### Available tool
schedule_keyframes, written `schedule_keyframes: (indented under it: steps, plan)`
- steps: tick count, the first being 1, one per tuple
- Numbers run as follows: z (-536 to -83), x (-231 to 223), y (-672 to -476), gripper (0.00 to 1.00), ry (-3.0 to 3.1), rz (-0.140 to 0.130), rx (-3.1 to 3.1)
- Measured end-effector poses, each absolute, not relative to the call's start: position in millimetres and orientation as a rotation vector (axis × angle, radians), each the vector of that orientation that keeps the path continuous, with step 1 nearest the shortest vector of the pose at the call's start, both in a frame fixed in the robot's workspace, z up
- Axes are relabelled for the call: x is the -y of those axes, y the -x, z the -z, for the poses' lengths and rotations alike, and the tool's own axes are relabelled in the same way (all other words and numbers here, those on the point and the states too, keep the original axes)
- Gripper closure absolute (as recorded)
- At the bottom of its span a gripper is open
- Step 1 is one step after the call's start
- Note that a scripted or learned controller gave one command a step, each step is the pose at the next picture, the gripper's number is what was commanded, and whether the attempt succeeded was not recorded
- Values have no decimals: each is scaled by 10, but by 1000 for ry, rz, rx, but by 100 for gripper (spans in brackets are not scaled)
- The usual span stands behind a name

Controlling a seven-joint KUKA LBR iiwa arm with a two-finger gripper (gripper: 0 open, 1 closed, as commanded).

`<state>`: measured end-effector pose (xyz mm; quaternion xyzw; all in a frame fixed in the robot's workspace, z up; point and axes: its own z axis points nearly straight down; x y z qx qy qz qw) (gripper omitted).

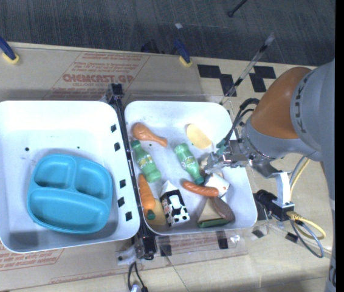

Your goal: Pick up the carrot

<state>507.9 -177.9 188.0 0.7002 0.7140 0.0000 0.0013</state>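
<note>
2 white bins side by side; left bin [14, 181] bears blue divided tray [70, 193]; right bin [166, 111] crowded with toy food; arm [293, 114] reaching from right, gripper [213, 161] low over bin's right half, finger state cannot tell; carrot [147, 198] lying along right bin's left wall, near front, well apart from gripper

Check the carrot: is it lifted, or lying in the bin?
Lying in the bin. The carrot rests along the right bin's left wall, beside the milk carton, apart from the gripper.
</note>
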Motion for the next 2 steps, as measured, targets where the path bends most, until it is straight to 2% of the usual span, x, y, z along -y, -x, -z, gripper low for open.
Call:
schedule_keyframes:
  steps: [1, 2]
  plan:
    - [-1537, 1593, -4926, 100, -1972, 0, -2455]
    - [-1613, 2003, -4857, 100, -2382, 3, -2053]
